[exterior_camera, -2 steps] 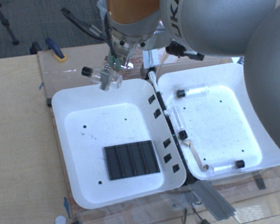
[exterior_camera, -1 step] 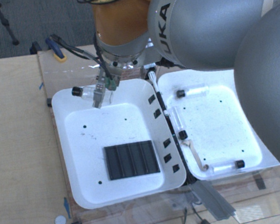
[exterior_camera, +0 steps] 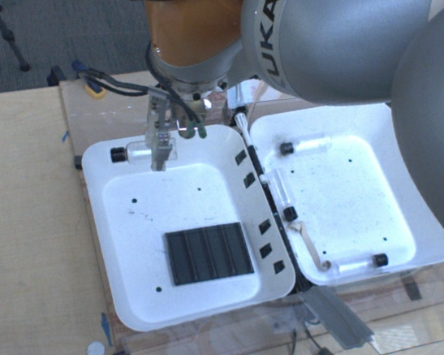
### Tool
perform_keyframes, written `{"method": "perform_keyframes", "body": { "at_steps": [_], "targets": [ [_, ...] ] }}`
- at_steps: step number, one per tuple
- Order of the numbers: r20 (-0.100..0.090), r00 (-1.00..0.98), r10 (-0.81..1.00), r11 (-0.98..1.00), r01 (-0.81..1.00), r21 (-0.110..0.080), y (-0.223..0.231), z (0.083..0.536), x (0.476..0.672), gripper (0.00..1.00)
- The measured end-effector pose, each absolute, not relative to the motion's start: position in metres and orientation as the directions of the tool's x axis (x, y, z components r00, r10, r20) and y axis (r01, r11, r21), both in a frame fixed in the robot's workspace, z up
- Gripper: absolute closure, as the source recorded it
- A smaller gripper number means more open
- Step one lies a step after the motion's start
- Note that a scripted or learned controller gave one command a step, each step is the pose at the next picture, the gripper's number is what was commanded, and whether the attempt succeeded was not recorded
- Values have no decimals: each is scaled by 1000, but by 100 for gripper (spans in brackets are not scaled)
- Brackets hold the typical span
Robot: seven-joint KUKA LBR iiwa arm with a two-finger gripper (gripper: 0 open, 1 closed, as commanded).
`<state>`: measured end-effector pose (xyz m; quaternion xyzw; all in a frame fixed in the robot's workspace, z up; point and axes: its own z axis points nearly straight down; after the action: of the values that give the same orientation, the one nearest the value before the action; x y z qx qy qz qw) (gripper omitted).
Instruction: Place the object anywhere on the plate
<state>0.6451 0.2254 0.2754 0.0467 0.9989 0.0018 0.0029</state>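
The black ribbed plate (exterior_camera: 208, 253) lies flat in the near half of the left bin (exterior_camera: 122, 252). A clear tube with a black cap (exterior_camera: 130, 153) sits at the far left rim of that bin, its capless end meeting my gripper (exterior_camera: 172, 145). The gripper hangs over the bin's far edge, well behind the plate. Whether the tube is in its grasp or merely beside it is unclear from this angle.
The right bin (exterior_camera: 391, 214) holds two more clear capped tubes, one at the back (exterior_camera: 304, 146) and one at the front (exterior_camera: 357, 263). A third tube (exterior_camera: 278, 193) lies along the divider. The arm's large grey body covers the upper right.
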Motion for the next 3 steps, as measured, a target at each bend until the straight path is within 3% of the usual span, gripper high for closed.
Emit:
{"method": "perform_keyframes", "body": {
  "at_steps": [1,2,3],
  "targets": [
    [-2,-993,-117,993,-117,2,226,282,620,100],
    [-8,-950,-313,950,-313,2,225,256,647,100],
    [-7,-907,-421,907,-421,1,227,259,643,100]
  ]
}}
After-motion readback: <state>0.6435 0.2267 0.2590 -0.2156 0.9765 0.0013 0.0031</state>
